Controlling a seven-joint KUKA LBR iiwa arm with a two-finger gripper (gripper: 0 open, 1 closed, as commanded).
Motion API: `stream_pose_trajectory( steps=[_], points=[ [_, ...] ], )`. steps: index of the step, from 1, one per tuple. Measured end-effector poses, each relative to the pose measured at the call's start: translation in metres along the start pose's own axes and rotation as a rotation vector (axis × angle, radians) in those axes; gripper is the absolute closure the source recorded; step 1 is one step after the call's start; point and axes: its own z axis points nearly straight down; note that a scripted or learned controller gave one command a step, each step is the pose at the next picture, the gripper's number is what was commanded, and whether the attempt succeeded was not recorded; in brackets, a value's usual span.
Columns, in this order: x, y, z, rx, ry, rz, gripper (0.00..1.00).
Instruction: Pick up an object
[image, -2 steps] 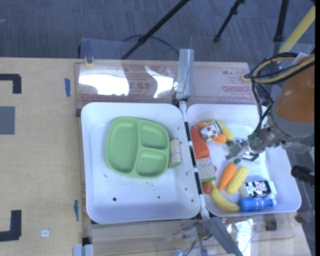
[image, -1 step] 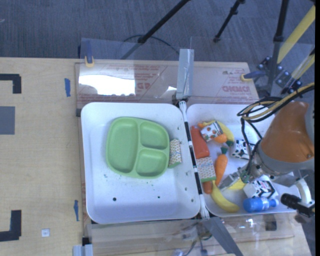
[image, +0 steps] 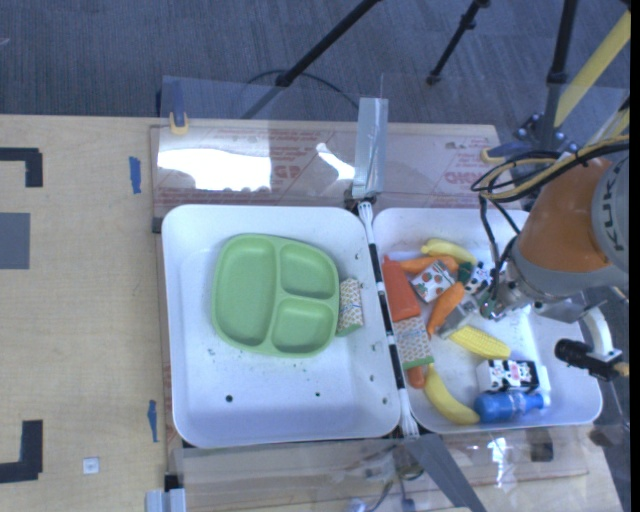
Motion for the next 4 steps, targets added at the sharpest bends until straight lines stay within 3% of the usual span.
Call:
stream_pose_trajectory(
  steps=[1,2,3,4],
  points=[
    [-0.001,0.002,-0.010,-0.004,-0.002,0.002,1.00],
    [0.088,0.026,-0.097,0.006,0.003,0.019,1.00],
    [0.088,0.025,-0.097,0.006,0.003,0.019,0.00],
    [0.082,0.022,-0.097,0.006,0.004,0.030,0.00]
  ],
)
